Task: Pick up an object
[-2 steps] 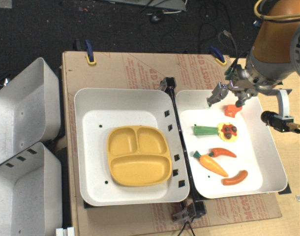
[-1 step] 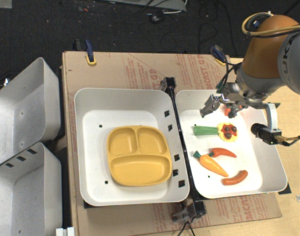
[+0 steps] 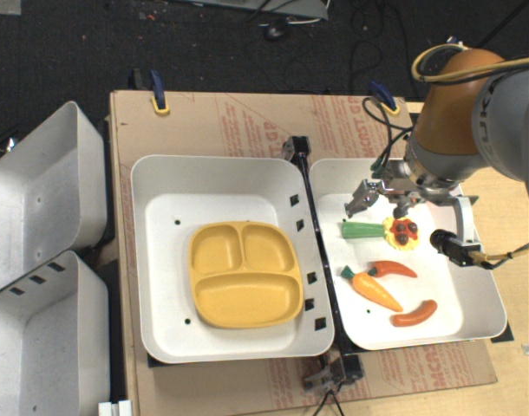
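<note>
My gripper (image 3: 383, 203) hangs over the back part of the right bin (image 3: 481, 306), with its fingers (image 3: 362, 200) spread open and nothing between them. Just in front of it lie a green piece (image 3: 362, 229) and a yellow toy with red spots (image 3: 404, 232). Nearer the front of the same bin are a red chili pepper (image 3: 393, 269), an orange carrot (image 3: 375, 290) and a reddish sausage (image 3: 414, 313). The grey arm with its orange band (image 3: 460, 102) reaches in from the upper right.
A yellow divided plate (image 3: 245, 274) lies in the left bin (image 3: 160, 232). A black divider (image 3: 315, 241) runs between the two bins. Two more white bins (image 3: 39, 232) are stacked off the bench at the left. A black part (image 3: 451, 245) of the arm juts over the right bin.
</note>
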You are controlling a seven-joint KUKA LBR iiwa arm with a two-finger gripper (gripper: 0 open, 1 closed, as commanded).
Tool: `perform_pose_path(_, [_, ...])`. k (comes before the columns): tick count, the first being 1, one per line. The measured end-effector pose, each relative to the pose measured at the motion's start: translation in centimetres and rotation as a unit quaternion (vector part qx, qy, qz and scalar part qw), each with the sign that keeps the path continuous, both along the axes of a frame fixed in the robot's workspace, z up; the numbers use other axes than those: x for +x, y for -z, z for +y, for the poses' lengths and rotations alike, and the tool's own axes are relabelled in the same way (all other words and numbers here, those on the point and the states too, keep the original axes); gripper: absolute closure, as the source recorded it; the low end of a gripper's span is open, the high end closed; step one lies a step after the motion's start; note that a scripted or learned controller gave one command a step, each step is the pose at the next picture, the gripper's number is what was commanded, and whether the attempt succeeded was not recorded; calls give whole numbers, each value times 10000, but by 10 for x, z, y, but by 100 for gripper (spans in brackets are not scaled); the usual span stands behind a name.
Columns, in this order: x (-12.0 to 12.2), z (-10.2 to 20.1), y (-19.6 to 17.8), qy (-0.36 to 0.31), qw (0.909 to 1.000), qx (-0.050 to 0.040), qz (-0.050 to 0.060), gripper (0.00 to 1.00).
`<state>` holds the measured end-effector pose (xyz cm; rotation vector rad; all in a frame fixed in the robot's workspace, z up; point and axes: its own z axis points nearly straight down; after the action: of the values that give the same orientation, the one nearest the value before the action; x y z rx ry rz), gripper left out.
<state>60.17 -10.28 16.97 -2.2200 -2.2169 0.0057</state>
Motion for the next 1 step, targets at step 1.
perform_pose_path(1, [1, -5, 45, 2, 10000, 1, -1, 0])
